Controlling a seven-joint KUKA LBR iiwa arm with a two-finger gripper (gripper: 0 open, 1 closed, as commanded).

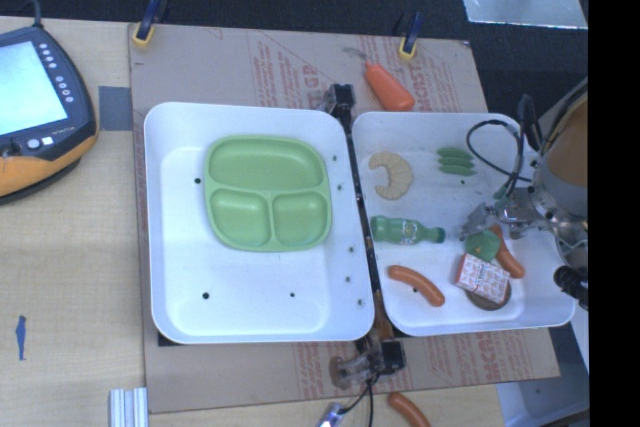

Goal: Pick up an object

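The right white bin [440, 320] holds a pale croissant [392, 173], a green pea pod [456, 161], a green bottle [405, 231] lying on its side, a red sausage [416, 284] and a red-and-white packet [484, 279]. My gripper [488, 221] is low at the bin's right side, just above a small green item [483, 244] with an orange piece [509, 262] beside it. The grey arm with its orange band [566, 155] and a black cable loop hide part of that corner.
In the left white bin [170, 215] lies a green divided plate [268, 192]. An orange carrot [388, 87] rests on the cardboard behind the bins. Another sausage [410, 407] lies in front. A teach pendant [40, 110] sits far left, and clamps hold the cardboard's back edge.
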